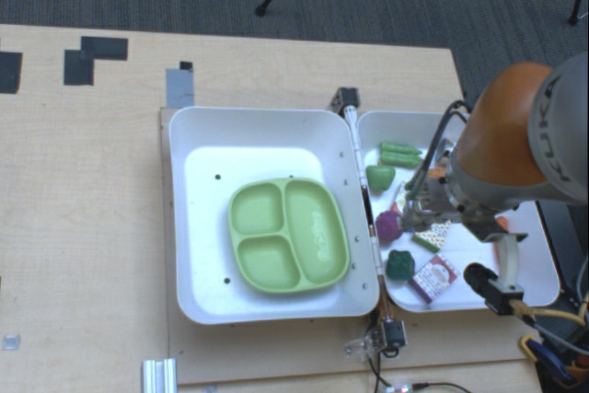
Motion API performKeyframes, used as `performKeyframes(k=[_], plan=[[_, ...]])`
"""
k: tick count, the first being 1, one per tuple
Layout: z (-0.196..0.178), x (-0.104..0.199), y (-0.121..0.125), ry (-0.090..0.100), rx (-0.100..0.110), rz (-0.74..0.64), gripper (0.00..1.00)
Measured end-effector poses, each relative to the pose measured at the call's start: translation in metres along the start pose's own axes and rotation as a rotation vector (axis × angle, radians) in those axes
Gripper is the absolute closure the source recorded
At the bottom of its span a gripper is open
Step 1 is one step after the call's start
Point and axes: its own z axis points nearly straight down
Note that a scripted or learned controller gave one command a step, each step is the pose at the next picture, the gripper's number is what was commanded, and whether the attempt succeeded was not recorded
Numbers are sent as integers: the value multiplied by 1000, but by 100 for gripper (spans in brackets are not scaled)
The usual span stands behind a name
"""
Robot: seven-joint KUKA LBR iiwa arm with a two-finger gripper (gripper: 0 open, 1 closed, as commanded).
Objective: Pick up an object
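Where the pale wooden bench meets dark grey carpet at the top, two shallow white bins sit side by side on it. From the right, the grey arm with its orange band reaches over the right bin. The left bin is the larger in view and carries a light green divided plate, with three compartments, lying flat near the bin's middle.

At the arm's end, the tool hangs low over the centre of the right bin, among the small objects; whether it is spread or pressed together cannot be told, since its tips are lost in dark hardware.

Small objects lie along the left side of the right bin. A long green vegetable-like piece lies near the top, with a rounder green piece just below it. A purple piece lies just beside the tool, to its left. Below that sit a dark green lump and a small red and white packet, near each other.
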Motion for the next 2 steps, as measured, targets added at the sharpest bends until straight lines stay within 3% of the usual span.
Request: performKeyframes(k=[1, 2], plan=[[0, 0, 0, 0, 0, 1, 0], [34, -98, -4, -2, 5, 7, 0]])
